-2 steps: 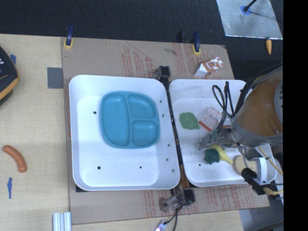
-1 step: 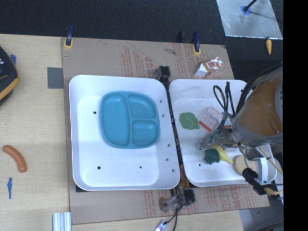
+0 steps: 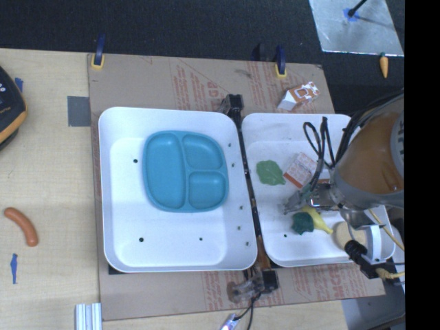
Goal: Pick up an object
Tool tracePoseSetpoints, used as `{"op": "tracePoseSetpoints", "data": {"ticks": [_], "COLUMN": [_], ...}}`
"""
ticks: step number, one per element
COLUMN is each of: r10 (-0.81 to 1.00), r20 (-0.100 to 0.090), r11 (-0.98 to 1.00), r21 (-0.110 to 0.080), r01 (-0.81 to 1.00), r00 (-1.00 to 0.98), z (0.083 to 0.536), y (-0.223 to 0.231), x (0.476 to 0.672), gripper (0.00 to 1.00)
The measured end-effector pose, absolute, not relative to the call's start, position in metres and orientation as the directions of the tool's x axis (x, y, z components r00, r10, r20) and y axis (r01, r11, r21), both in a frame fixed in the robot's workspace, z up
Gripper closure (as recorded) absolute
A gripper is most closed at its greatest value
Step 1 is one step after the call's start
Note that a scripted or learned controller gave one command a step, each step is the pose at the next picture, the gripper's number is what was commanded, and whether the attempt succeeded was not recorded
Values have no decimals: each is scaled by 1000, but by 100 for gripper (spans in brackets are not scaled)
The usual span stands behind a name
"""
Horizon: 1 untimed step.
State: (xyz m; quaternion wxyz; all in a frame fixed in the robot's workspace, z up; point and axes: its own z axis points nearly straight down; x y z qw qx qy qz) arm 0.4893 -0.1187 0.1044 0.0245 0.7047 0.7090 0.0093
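Observation:
The right bin [image 3: 275,126] holds a light green flat piece [image 3: 270,172], a red and white packet [image 3: 300,168], a dark green lump [image 3: 301,223] and a yellow piece [image 3: 320,220] with a beige end [image 3: 342,234]. My gripper [image 3: 297,203] is low in this bin, reaching in from the right. It sits just above the dark green lump and below the packet, and its tip points left. The wrist and black cables hide the bin's right side. I see nothing clearly held.
The left bin [image 3: 117,184] carries a blue divided plate [image 3: 185,170]. A small carton [image 3: 300,95] lies on the cardboard behind the right bin. A brown sausage [image 3: 22,225] and a black and yellow device [image 3: 7,108] lie on the bench at far left.

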Motion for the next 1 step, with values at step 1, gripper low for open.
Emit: {"op": "tracePoseSetpoints", "data": {"ticks": [1], "r10": [1000], "r20": [-23], "r11": [10], "r21": [46], "r01": [999], "r00": [-8], "z": [115], "y": [-120], "x": [489], "gripper": [100]}}
